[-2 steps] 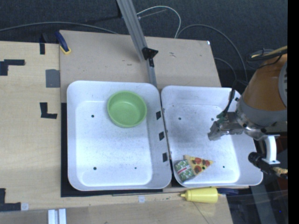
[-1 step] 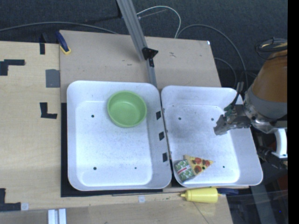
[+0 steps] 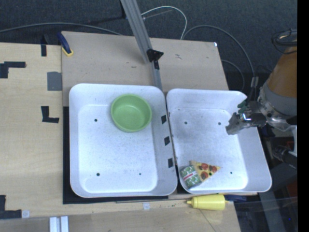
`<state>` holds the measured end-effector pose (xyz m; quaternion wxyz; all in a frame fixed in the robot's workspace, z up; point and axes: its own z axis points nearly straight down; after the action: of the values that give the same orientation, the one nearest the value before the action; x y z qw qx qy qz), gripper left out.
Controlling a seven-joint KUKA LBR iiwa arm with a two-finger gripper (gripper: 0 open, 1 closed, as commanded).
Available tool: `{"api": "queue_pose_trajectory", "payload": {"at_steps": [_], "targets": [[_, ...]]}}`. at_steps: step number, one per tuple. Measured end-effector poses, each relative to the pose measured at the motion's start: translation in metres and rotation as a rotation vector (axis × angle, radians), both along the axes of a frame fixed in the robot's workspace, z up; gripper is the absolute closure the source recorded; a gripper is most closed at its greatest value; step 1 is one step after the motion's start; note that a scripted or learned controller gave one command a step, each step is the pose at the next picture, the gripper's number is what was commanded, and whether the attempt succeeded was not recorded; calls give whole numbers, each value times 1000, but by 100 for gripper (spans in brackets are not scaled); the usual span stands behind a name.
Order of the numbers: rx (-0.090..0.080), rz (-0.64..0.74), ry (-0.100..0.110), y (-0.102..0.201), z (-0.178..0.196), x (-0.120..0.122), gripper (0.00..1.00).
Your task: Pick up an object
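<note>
On the wooden bench (image 3: 193, 64), two white bins (image 3: 87, 178) sit over dark carpet (image 3: 231, 8). Gripper (image 3: 236, 124) hovers above the right one, can't tell its opening, nothing visibly held.

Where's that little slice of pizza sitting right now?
The pizza slice lies in the right bin, near its front edge, right beside a small green packet. A yellow bottle lies just outside the bin in front of it.

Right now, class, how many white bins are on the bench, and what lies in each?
2. The left bin holds a green bowl. The right bin holds a pizza slice toy and a green packet near its front edge.
</note>
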<state>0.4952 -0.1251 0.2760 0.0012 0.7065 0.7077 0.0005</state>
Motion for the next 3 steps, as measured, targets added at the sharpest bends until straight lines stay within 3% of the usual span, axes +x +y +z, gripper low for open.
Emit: {"api": "queue_pose_trajectory", "payload": {"at_steps": [1,3], "targets": [[2,4,3,46,-1,16,100],[1,5,5,150,-6,25,100]]}}
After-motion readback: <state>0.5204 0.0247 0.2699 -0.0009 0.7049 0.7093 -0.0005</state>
